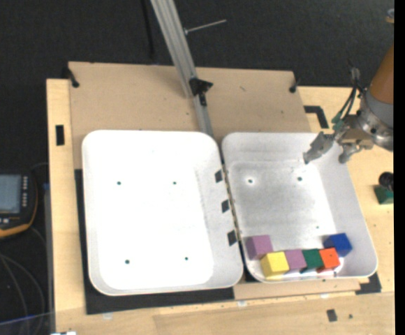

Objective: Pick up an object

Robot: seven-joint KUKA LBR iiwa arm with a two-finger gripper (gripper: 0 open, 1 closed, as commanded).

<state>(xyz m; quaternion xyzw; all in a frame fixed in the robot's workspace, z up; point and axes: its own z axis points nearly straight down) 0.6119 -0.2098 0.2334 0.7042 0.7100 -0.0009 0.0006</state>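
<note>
We find the lighting even and moderately bright, from overhead. The left bin (pixel 153 208) reads nearly blown out, with little surface detail. The right bin (pixel 286 194) shows mottled grey sheen. Shadows are soft and short. Overall focus is slightly soft; the dark floor (pixel 49 19) is grainy.

Arm (pixel 380 96) cut off at right edge

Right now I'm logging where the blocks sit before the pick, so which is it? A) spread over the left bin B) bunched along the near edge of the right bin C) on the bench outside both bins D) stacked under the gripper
B: the blocks huddle at the right bin's near edge, apart from the gripper at its far right corner.
</note>
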